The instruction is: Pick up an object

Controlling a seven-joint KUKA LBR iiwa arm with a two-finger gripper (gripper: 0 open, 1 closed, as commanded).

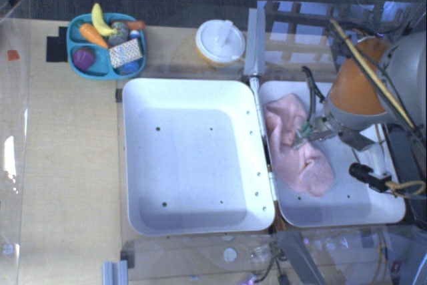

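Item under inspection: one pink cloth, crumpled, lying in the right bin. It occupies that bin's left half, against the wall shared with the left bin, and runs from near the bin's far edge down past its middle. The fabric is bunched into folds, with a fuller lobe at its near end.

The pincer sits directly over the cloth's middle, its tip down at the fabric's surface. Whether it is released, clenched or grasping the cloth cannot be told: the fingertips are small and blurred against the folds. No part of the cloth is seen lifted clear of the bin floor.

The arm enters from the right of the cloth, its orange band and grey body overhanging the right bin's far right corner. A black cable loops up beside the wrist.

To the left of the cloth, the left bin shows a bare white floor with small dark holes.

Beyond the cloth, on the tabletop, a white lidded container with a yellow rim stands just past the left bin's far right corner. Further left of it, a blue divided tray holds toy food, including a banana and a carrot.
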